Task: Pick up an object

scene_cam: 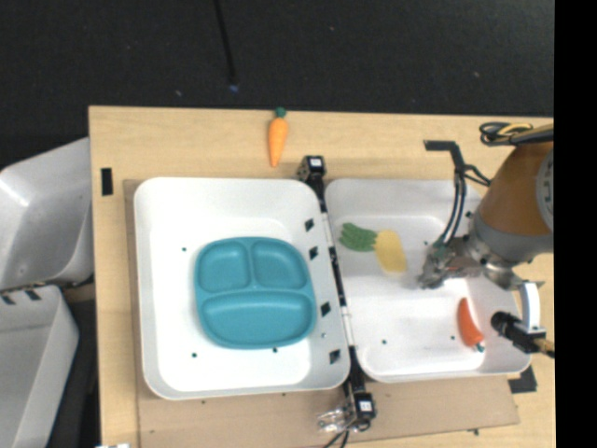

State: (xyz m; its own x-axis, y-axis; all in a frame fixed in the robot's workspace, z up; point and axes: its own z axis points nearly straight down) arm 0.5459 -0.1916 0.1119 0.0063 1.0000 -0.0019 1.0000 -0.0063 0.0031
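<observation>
From here I judge nothing lifted yet: my tool (pixel 435 274) sits low in the right shallow white bin (pixel 410 348), just right of the yellow corn-cob toy with green husk (pixel 381 248), which lies flat on the bin floor. I cannot tell its finger state.

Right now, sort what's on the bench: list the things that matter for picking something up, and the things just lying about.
For the job:
- gripper, low in the right bin
- yellow corn with green leaves, nearest the gripper
- red-orange toy, same bin

Lying about:
- blue divided plate in the left bin
- carrot on the bench beyond the bins
</observation>
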